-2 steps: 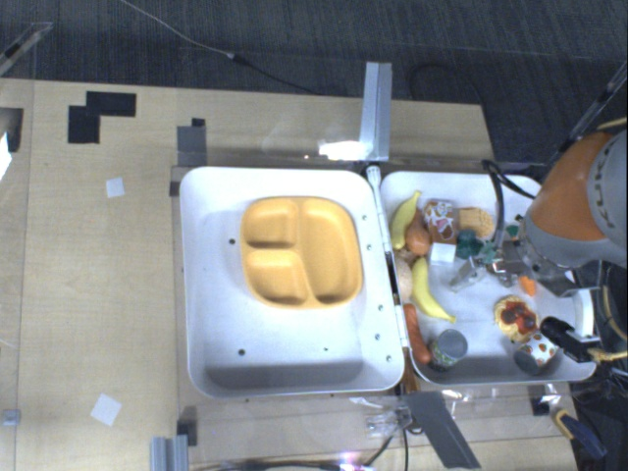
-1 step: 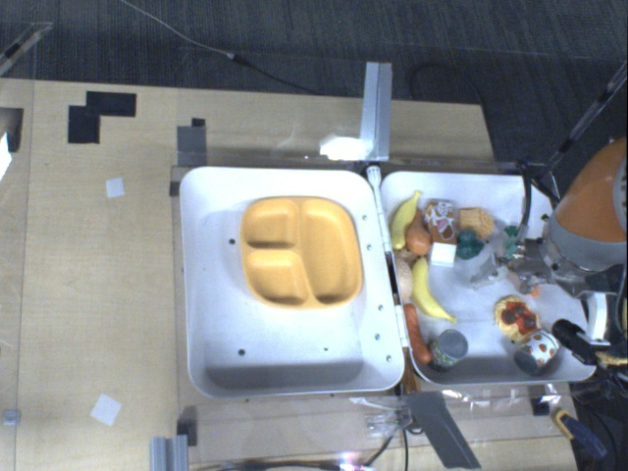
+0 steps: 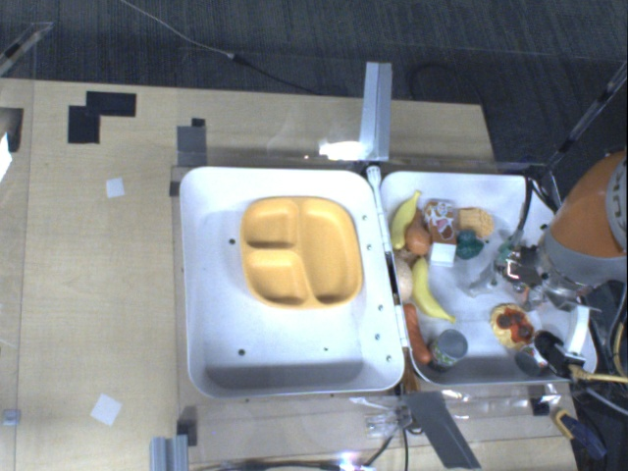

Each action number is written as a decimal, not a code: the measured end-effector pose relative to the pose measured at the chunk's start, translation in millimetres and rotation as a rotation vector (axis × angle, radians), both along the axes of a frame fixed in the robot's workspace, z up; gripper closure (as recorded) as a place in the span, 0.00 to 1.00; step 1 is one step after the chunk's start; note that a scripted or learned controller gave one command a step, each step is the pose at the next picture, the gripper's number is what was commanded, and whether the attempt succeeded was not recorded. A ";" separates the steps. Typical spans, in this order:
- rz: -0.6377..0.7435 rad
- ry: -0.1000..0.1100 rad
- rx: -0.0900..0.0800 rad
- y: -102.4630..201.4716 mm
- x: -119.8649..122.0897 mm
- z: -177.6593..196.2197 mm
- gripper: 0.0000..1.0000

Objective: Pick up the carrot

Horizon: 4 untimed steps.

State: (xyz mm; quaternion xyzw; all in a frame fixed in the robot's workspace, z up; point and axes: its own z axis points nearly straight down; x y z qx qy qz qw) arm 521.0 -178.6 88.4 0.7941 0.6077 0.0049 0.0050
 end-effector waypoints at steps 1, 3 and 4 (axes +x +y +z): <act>-0.080 0.007 0.002 26.4 65.8 20.8 0.00; -0.007 -0.010 0.006 -5.5 35.8 14.8 1.00; 0.346 -0.001 -0.008 -11.9 -4.0 1.4 1.00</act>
